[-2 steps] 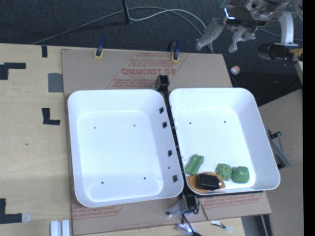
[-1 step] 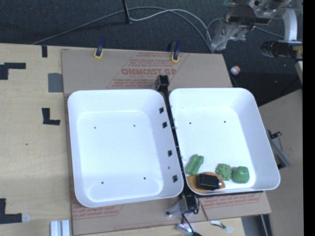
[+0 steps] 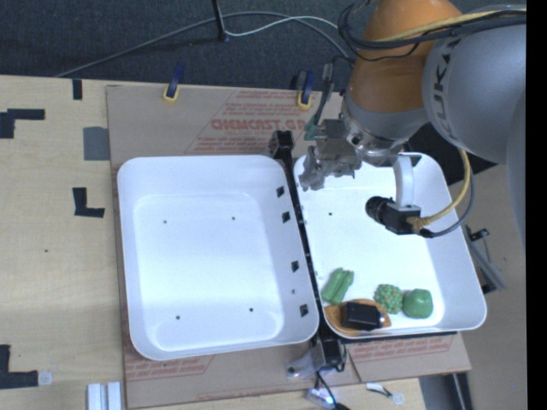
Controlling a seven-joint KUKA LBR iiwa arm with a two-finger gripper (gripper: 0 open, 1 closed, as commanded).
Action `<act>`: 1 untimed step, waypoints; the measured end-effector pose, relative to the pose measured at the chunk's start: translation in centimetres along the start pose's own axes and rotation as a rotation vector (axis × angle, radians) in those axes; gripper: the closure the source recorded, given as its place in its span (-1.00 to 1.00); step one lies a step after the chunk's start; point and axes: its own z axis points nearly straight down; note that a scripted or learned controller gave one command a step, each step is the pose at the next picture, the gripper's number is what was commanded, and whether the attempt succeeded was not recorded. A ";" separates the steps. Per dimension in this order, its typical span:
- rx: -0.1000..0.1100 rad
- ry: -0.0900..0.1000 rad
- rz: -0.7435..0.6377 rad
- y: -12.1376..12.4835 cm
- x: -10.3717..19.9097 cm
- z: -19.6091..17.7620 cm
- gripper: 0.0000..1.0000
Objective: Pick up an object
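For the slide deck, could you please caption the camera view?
KUKA arm's gripper hovers over the right bin's far corner; green toys and a black item cluster along its near edge.

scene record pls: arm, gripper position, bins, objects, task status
arm: KUKA arm reaching in from the right
gripper: gripper over the far left part of the right bin
left bin: left bin, white, shallow
objects: green oblong item, bumpy green item, green block, black item on orange piece, all at right bin's near edge
task status: nothing seen between the fingers
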 end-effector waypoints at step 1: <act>-0.017 -0.001 0.008 5.7 -8.5 -3.9 1.00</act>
